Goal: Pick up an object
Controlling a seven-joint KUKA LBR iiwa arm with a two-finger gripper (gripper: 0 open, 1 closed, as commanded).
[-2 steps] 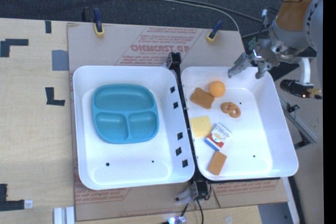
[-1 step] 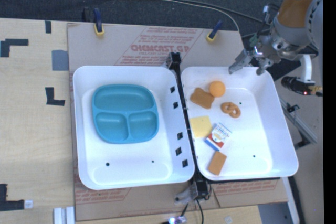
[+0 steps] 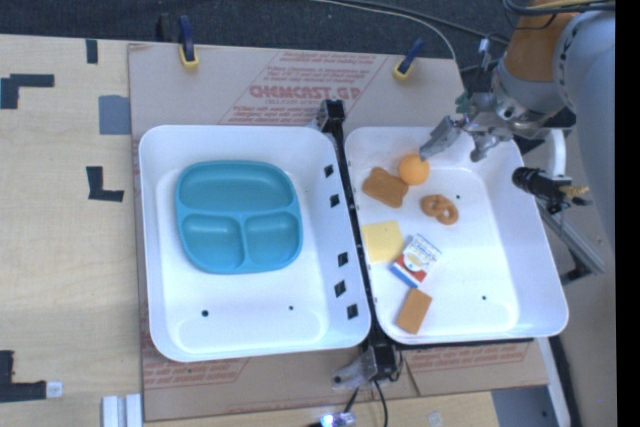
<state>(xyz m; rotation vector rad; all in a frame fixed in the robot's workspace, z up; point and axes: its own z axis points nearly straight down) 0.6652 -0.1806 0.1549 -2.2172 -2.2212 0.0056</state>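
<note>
The right bin holds several small food items: an orange ball, a brown bread slice, a pretzel, a yellow cheese square, a small red-and-white packet and a tan cracker. My gripper hovers over the bin's far right corner, just right of the orange ball. Its two fingers are spread apart, with nothing between them.
The left bin holds a blue divided plate. Black clips join the bins along the middle seam. Two clamps hold the cardboard sheet at the back. A cable crosses the dark floor behind.
</note>
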